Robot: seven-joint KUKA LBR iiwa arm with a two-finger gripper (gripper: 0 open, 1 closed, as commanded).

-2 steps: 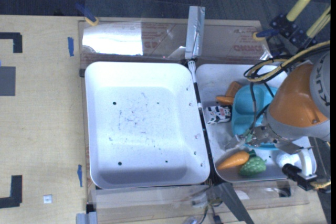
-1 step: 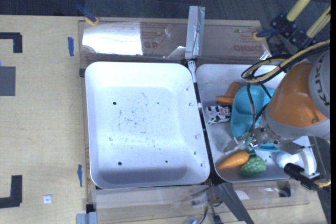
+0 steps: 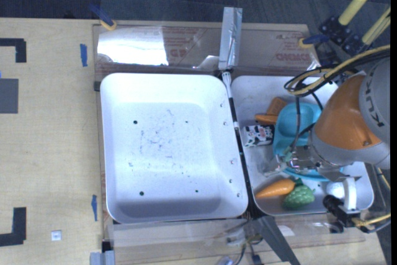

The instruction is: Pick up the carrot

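The carrot (image 3: 275,188) lies in the right bin (image 3: 248,90) near its front edge, an orange body pointing left with a bumpy green top (image 3: 298,197) at its right end. My gripper (image 3: 290,166) hangs low in the same bin, just above and slightly right of the carrot, under the arm's orange band (image 3: 347,121). Nothing is seen held in it.
A light blue object (image 3: 293,124) sits mid-bin, partly under the arm. An orange piece (image 3: 270,116) pokes out at its left. A small black-and-white item (image 3: 257,135) lies by the divider. The left bin (image 3: 167,139) is beside it.
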